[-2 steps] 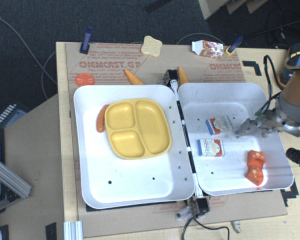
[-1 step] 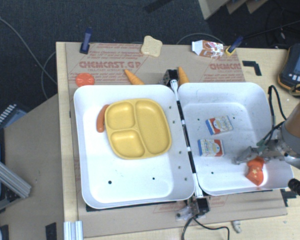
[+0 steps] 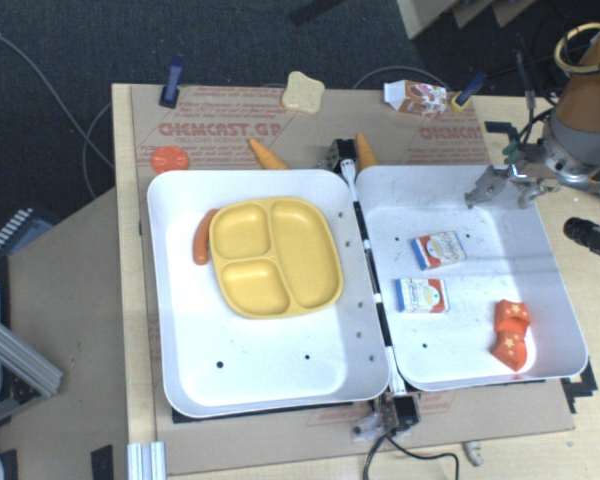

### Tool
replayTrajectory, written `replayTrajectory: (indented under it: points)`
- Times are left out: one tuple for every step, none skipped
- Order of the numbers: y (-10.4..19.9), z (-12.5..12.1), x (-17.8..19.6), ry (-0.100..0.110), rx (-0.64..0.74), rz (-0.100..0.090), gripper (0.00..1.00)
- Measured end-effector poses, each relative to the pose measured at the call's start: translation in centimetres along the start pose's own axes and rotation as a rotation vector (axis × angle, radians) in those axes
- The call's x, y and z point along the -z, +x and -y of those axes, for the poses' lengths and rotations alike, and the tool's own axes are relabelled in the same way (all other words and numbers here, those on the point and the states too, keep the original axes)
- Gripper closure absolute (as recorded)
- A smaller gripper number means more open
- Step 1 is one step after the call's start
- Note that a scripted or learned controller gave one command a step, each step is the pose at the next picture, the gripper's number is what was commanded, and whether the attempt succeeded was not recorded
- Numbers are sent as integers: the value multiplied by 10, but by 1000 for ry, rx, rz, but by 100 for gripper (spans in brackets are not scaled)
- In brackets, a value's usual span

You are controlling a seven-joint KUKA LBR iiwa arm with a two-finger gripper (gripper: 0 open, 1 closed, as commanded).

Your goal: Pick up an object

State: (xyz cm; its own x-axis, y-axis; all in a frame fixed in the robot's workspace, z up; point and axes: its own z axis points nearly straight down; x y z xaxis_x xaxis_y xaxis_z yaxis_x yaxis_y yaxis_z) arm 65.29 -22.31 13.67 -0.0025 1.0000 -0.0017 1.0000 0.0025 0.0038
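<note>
While the claw (image 3: 500, 183) hovers over the right bin's (image 3: 570, 308) far edge, its grip is unreadable | arm cropped at frame edge | small cartons (image 3: 439, 249) just below-left | red object (image 3: 511, 334) farther below.

The right bin (image 3: 540, 363) holds two small flat cartons (image 3: 440, 249) (one nearer (image 3: 422, 295)), lying side by side, and a red-orange toy (image 3: 511, 333) near its right edge.

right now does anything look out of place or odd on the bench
Yes: several things lie outside the bins on the board behind them: a bread slice, a small carton, a carrot and a red disc. A hot dog is wedged beside the yellow tray.
</note>
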Motion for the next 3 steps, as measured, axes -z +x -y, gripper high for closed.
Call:
replayTrajectory:
  points:
    - [1, 96, -28, 7, -2, -5, 0]
    - [4, 156, -53, 9, 0, -10, 0]
    - [1, 155, -42, 4, -3, -4, 100]
